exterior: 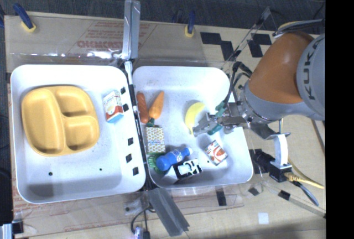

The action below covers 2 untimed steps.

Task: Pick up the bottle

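The bottle (172, 159), blue with a dark labelled end, is seen lying on its side near the front wall of the right bin (182, 74), its long axis running roughly left to right with a slight tilt, the blue rounded end toward the divider between the bins. The gripper (206, 126) is held above the middle of the same bin, just beside a yellow lemon-like piece (193, 113), and nothing is seen between its fingers; whether they are spread or pressed together cannot be told from this view. From the gripper, the bottle lies toward the front of the bin and somewhat to the left, with a small red-and-white can (216, 152) placed just beside that path on the right. It is judged that a closing direction across the bottle's short width is called for, so the wrist would need to be squared to that axis.
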Available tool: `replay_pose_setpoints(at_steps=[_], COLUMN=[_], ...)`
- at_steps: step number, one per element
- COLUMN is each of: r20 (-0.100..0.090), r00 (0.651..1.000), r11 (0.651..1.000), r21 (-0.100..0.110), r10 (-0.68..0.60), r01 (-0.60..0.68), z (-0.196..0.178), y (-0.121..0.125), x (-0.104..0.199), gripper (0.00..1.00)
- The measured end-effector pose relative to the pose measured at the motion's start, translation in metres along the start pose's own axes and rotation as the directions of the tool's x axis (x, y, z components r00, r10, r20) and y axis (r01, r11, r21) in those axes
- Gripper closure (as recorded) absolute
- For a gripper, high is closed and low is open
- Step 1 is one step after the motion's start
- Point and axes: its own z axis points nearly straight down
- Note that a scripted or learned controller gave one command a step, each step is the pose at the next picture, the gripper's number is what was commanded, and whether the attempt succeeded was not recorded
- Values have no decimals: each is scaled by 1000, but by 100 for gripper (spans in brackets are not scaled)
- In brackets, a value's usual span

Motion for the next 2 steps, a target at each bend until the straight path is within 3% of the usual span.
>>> replay_pose_setpoints(at_steps=[1,2], r20=[2,2], r00=[988,987], r11=[988,987], r21=[-9,-9], r10=[-154,-159], r01=[154,159], z=[145,135], y=[1,1], x=[48,48], gripper=[0,100])
